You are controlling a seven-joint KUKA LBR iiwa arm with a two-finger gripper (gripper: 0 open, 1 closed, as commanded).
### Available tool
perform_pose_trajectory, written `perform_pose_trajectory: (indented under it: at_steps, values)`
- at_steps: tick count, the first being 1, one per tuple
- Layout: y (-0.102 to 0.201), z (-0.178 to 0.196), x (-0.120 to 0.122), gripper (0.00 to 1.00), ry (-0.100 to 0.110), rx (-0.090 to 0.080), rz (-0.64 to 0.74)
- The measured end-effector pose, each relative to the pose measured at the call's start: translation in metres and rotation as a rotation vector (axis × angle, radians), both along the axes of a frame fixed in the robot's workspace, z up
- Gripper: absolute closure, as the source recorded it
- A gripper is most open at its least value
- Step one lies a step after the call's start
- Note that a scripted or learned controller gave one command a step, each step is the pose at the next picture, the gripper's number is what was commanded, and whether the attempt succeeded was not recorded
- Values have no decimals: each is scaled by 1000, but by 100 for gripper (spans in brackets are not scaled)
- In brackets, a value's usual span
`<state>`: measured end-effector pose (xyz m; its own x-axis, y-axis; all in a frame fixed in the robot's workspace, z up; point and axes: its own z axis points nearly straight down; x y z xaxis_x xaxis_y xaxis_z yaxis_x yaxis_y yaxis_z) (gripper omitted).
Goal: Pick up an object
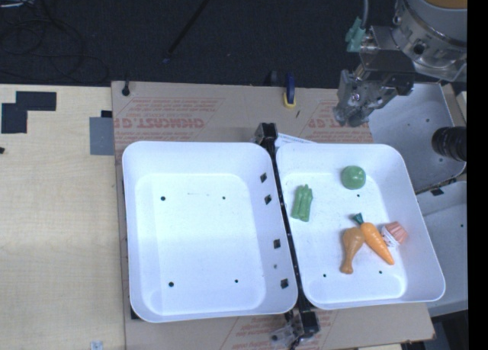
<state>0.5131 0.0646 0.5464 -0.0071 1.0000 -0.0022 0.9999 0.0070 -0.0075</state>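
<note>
Overhead, claw (352, 112) above bin (412, 188) rim.

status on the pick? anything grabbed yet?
Done: nothing lifted. The green ball, green bundle, carrot, drumstick and pink piece all lie in the right bin.
In hand: the pincer hangs above the bin's far edge, with no item seen between its fingers.
Left: come down over an item, close on it and lift.
</note>
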Motion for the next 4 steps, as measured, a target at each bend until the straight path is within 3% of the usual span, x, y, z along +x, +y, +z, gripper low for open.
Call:
perform_pose_trajectory:
  at_steps: [4]
  values:
    - [3, 37, 2, 100, 17, -2, 27]
